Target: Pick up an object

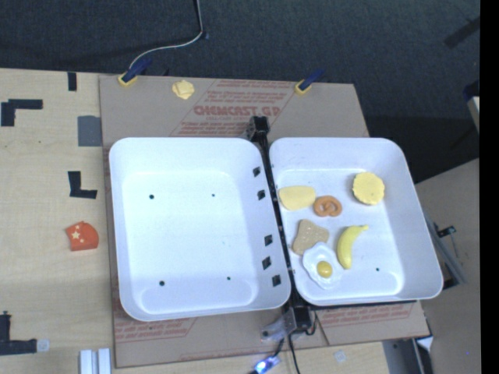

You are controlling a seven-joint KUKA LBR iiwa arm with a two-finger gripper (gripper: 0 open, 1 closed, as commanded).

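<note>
Two white bins sit side by side on the counter [47, 201]. The right bin [405, 209] has toy food: a banana [350, 245], fried egg [322, 267], toast slice [309, 234], pretzel [328, 206], a pale yellow piece [296, 197] and a round yellow one [368, 188]. The left bin [187, 232] holds nothing. An orange piece [83, 236] lies out on the counter.

A: Where is open room relative to the right bin [405, 179]?

B: Its right strip is bare. Its left-centre is crowded: banana [350, 245], fried egg [320, 266], toast [309, 235], pretzel [328, 206]. The left bin [129, 162] lies unobstructed beside it.
</note>
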